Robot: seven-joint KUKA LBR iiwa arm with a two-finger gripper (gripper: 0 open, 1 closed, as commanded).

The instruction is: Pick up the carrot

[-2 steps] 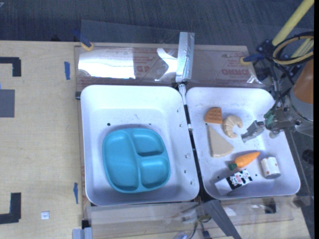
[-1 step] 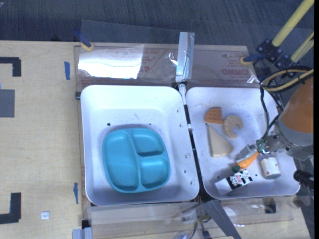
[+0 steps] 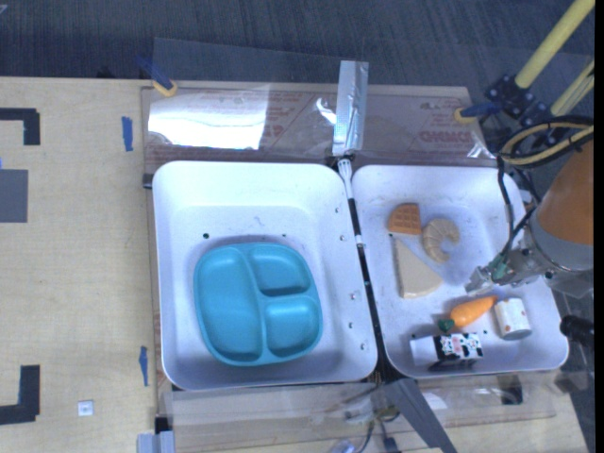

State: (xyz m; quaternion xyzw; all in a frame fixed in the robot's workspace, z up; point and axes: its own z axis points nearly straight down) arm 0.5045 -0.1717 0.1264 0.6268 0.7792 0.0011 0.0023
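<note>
The carrot (image 3: 470, 310), orange with a small green top at its left end, lies tilted in the right bin (image 3: 377, 253) near the front right. My gripper (image 3: 491, 274) hangs just above and behind the carrot, a little to the right of its middle. The grey arm with its orange band (image 3: 574, 206) comes in over the bin's right rim. Nothing shows in the gripper's grasp.
In the right bin, a white cylinder (image 3: 512, 317) lies right of the carrot and a black-and-white carton (image 3: 449, 347) in front of it. A pale cheese wedge (image 3: 415, 272), a curled pastry (image 3: 440, 237) and a waffle piece (image 3: 405, 219) lie behind. The left bin holds a blue divided plate (image 3: 257, 300).
</note>
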